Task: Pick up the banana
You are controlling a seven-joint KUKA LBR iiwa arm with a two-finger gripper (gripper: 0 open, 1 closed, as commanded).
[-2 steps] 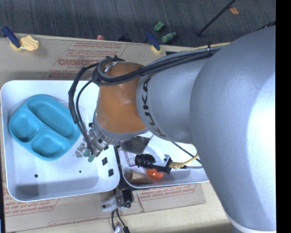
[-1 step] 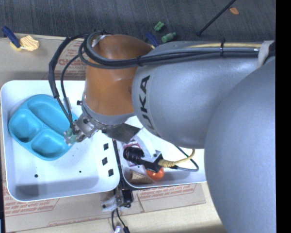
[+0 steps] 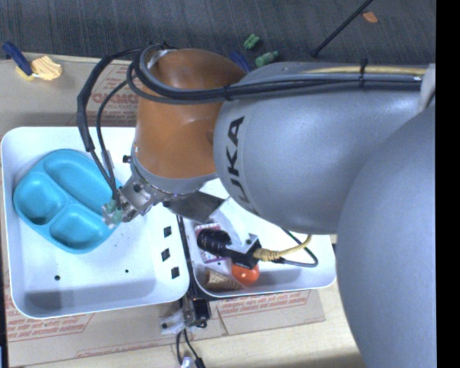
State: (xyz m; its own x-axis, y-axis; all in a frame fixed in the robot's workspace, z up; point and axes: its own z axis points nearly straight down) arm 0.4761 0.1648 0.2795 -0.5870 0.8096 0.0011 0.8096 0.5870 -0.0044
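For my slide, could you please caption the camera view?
KUKA arm reaches in, gripper beside a blue divided dish in the left white bin.

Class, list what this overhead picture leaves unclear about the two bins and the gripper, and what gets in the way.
Right bin, camera view: mostly covered by the arm; where the banana lies cannot be told.
Orange-red item and brown item beside it: partly hidden by the arm, too small to identify.
Gripper: blurred beneath the wrist; whether it touches the blue divided tray is unclear.
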